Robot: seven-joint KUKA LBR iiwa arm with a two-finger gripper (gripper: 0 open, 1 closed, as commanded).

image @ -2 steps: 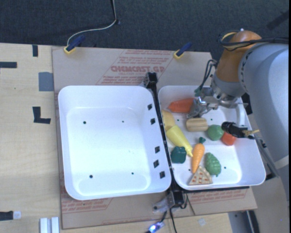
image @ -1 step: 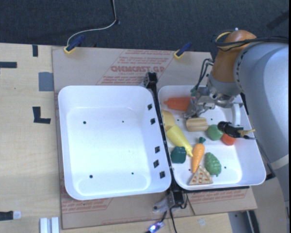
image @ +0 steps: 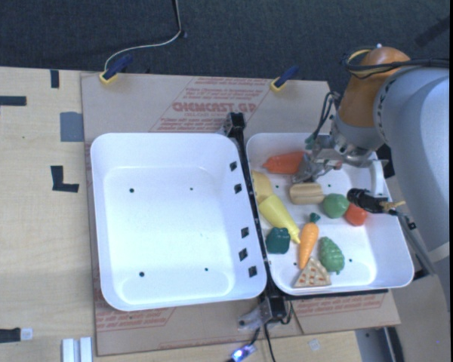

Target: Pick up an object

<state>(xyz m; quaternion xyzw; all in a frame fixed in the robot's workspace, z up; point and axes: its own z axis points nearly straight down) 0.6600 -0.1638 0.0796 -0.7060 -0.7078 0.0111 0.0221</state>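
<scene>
My jaws [image: 311, 173] sit low in the right bin [image: 389, 274], just above the tan block [image: 306, 194], beside the red pepper [image: 285, 163]; can't tell if clenched.

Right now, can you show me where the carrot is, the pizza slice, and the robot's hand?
carrot [image: 307, 242]: camera view, middle of its orange body.
pizza slice [image: 312, 277]: camera view, middle of the wedge.
hand [image: 311, 168]: camera view, at its tips, above the right bin.

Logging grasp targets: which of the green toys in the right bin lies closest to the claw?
The round green one, beside the red piece near the bin's right wall. The two others sit lower, flanking the carrot, farther from the claw.
</scene>
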